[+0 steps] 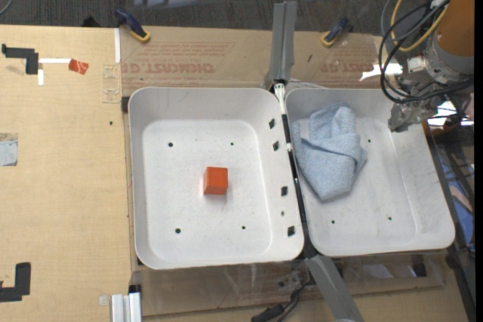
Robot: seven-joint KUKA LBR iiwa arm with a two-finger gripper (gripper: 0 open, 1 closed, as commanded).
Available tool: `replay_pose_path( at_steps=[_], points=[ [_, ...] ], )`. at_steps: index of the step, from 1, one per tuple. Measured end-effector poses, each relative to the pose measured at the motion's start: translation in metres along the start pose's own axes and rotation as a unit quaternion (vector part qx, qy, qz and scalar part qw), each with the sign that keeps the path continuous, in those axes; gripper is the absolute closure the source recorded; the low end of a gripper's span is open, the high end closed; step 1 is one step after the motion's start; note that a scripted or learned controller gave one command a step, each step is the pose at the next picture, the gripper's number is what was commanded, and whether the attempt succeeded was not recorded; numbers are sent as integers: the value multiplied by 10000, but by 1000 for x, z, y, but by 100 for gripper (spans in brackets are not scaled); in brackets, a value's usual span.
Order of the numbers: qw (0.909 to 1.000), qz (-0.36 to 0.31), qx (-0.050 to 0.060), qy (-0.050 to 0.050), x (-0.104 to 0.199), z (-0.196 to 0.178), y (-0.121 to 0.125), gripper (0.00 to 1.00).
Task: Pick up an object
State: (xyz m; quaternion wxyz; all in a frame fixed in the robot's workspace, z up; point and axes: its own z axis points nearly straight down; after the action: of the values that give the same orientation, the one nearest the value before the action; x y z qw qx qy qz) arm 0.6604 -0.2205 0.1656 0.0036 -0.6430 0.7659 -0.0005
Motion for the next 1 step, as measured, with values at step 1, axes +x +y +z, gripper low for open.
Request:
replay_pose_path(
  at_steps=[1],
  points=[
    [9922, -1245, -7, -2, 0, -6, 0, 100]
  ],
)
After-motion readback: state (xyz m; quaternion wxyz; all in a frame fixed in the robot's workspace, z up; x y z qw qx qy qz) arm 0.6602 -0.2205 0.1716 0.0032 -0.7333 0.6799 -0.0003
